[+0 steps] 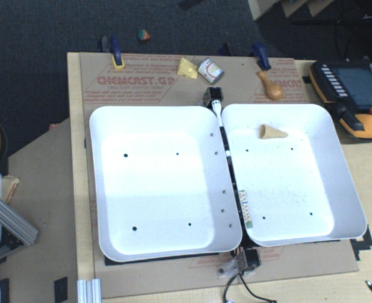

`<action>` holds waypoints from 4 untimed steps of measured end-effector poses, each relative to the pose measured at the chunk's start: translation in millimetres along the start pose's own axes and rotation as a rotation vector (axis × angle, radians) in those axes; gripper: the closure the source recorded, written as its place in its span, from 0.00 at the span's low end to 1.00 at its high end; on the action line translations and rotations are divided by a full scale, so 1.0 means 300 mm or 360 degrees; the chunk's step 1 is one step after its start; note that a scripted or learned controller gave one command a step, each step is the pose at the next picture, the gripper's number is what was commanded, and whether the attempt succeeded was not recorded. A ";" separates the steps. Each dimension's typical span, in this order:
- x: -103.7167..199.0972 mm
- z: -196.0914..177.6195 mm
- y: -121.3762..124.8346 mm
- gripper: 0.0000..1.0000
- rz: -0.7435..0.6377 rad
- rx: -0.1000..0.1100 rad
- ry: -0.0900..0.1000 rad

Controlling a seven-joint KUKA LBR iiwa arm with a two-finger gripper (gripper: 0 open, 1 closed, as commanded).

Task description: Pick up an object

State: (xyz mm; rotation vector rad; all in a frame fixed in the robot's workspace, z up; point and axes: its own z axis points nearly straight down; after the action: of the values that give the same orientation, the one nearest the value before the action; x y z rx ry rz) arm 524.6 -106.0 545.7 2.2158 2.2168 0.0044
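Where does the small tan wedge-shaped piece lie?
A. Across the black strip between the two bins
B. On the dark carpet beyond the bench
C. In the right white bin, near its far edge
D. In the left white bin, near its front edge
C. The small tan wedge-shaped piece lies on the floor of the right white bin, close to that bin's far wall.

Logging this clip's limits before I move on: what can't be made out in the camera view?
- Tan wedge in the right bin: too small to identify.
- Small objects behind the bins, the yellow piece and white block: too small to name.
- Handheld device: cut off by the right edge.
- Tiny item on the carpet: too small.
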 end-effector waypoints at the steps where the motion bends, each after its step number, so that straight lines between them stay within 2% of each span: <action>1: 0.000 0.002 0.000 0.00 0.0000 0.0002 0.0000; 2: 0.000 -0.036 0.002 1.00 0.0000 -0.0007 -0.0004; 3: 0.000 -0.034 0.002 0.00 0.0000 -0.0005 -0.0003; 4: -0.001 -0.072 0.005 1.00 0.0000 -0.0015 -0.0007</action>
State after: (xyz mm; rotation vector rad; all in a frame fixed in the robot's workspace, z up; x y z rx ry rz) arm 525.8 -106.2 567.3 2.2085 2.2101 0.0099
